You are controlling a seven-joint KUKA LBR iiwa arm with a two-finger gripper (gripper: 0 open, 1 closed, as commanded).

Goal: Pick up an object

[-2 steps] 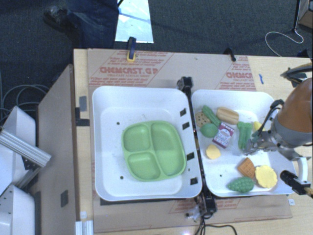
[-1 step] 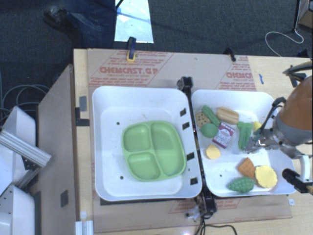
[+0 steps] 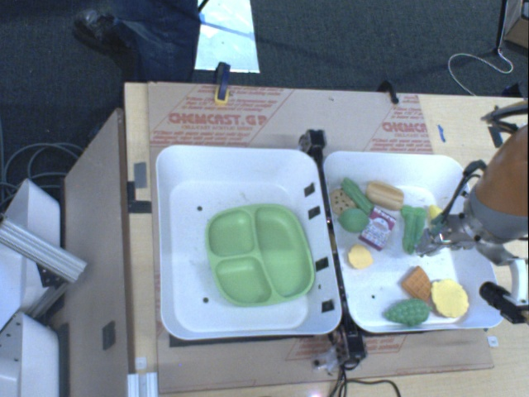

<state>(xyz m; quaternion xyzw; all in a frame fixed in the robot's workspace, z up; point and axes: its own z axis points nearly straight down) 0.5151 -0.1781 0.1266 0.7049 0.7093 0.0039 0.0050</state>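
The gripper [image 3: 431,243] hangs low over the right bin [image 3: 450,170], just beside the green vegetable [image 3: 412,227] — whether it is spread or clenched I cannot tell. Around it lie a bread roll [image 3: 384,193], a small red box [image 3: 378,227], a yellow slice [image 3: 360,257] and a waffle [image 3: 417,283]. The left bin [image 3: 186,168] holds a green divided plate [image 3: 259,255].
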